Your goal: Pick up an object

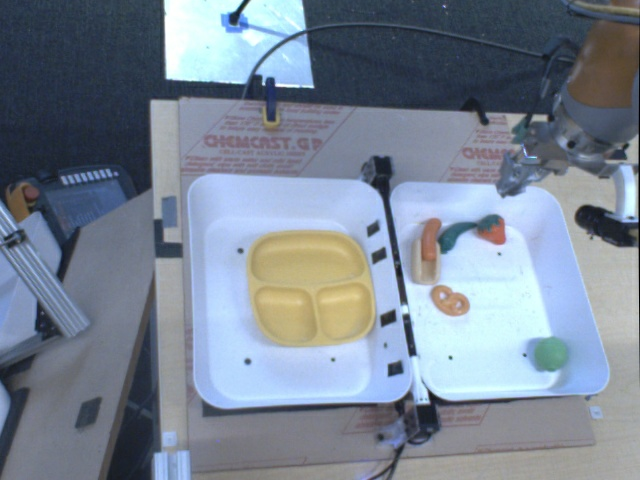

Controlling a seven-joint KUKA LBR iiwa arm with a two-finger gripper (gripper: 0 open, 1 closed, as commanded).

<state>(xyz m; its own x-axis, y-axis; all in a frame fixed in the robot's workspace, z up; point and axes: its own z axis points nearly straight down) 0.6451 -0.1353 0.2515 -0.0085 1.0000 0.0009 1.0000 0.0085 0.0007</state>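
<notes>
1. The gripper (512, 180) hangs over the far rim of the right bin (578, 268); whether its fingers are wide or narrow I cannot tell at this size, and nothing shows between them.
2. Risk: the carrot (478, 229), nearest below it, is slim and could roll or slip from a pinch; descending here might also clip the rim.
3. Further down-left lie the hot dog (429, 251) and pretzel (451, 301); the green ball (549, 353) sits well below.
4. The left bin (215, 268), far left, holds a yellow divided tray (310, 286).
</notes>
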